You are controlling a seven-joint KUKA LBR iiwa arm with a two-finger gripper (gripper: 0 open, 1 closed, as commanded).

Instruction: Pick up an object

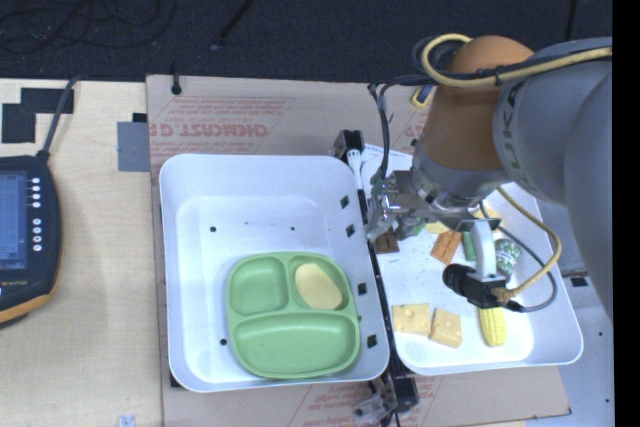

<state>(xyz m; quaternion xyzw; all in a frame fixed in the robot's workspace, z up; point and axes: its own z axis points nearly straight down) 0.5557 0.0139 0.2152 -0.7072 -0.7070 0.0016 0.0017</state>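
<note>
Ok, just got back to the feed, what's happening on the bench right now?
The arm has reached in over the right bin, with its gripper low at that bin's left edge. Nothing visibly sits between its fingers, so no pick is confirmed. Loose in the right bin lie two cheese pieces, a corn cob and an orange piece. The left bin holds a green divided plate with a yellow item in one compartment.

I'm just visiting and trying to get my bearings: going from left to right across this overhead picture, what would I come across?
Black handheld controller → left white bin holding a green divided plate → two yellow cheese-like blocks in the right white bin → corn cob.
</note>
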